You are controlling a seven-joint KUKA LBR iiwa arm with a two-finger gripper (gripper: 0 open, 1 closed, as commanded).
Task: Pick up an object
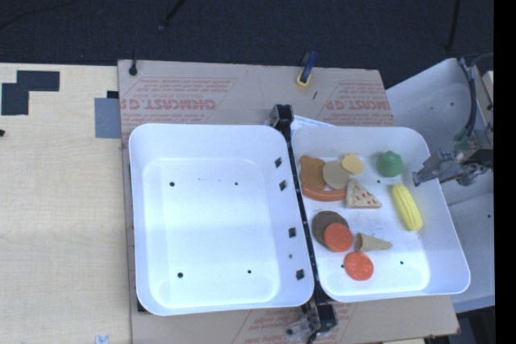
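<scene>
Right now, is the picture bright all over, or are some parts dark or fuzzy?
In the camera view, the left bin has a brighter patch on its floor and softer shade along its walls; the floor behind the bench is very dark; the toys in the right bin, like the corn, look a little soft; the gripper at the right edge is dim and blurry.

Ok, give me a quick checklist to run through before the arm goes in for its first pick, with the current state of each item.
1. Targets present: toy foods including corn, green piece and wedge lie in the right bin. Ok.
2. Tool position: at the right bin's right rim, beside the green piece, not over any item. Ok.
3. Tool carrying something: cannot tell.
4. Nearest targets isolated: corn and green piece lie apart from the others. Ok.
5. Crowded items: wedge touches the neighbouring discs. Not ok for a clean grasp.
</scene>
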